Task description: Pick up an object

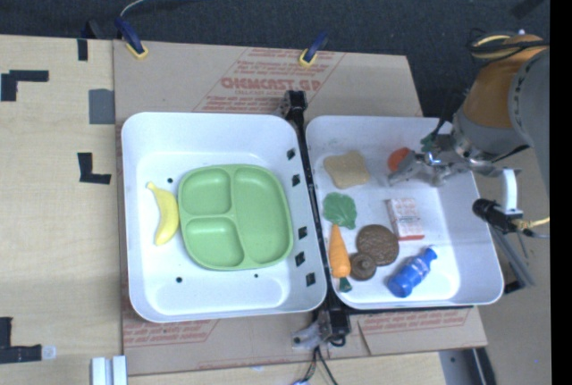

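- Grey arm [523, 106] with an orange band enters from the right of the frame, above the right bin [474, 285].
- White left bin [143, 285] holds a green divided plate [237, 216] at its centre and a yellow banana [164, 213] just left of the plate.
- Right bin contents, lower half: brown round cookie [377, 244], blue bottle [410, 273], orange carrot [339, 253], green leafy piece [340, 209], white-and-red packet [405, 218].
- Tan bread slice [346, 169] lies in the bin's upper left.
- Gripper [413, 164] sits at the bin's upper centre; fingers parted around a small red-orange object [399, 159], contact cannot be confirmed.
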### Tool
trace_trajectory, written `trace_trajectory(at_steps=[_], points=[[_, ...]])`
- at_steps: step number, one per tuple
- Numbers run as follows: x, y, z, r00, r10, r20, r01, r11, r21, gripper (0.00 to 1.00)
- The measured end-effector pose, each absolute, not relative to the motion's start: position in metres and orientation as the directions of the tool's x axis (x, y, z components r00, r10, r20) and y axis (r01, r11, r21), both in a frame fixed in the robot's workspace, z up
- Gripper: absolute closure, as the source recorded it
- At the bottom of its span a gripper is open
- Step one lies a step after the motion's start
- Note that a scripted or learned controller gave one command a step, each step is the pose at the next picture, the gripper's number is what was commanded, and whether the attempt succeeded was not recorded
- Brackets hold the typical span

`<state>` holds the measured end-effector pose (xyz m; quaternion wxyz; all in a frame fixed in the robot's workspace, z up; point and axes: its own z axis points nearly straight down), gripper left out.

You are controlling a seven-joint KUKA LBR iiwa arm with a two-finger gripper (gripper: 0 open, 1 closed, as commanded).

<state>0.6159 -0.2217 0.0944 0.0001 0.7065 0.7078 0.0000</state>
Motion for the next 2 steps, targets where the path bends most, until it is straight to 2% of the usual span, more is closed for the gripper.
trace_trajectory(at_steps=[1,2], points=[[0.6552,-0.1757,0.0869,-0.003,1.0,-0.001,1.0,0.003,0.005,0.0],[0.6552,-0.1762,0.0968,-0.004,1.0,-0.004,1.0,0.004,0.006,1.0]])
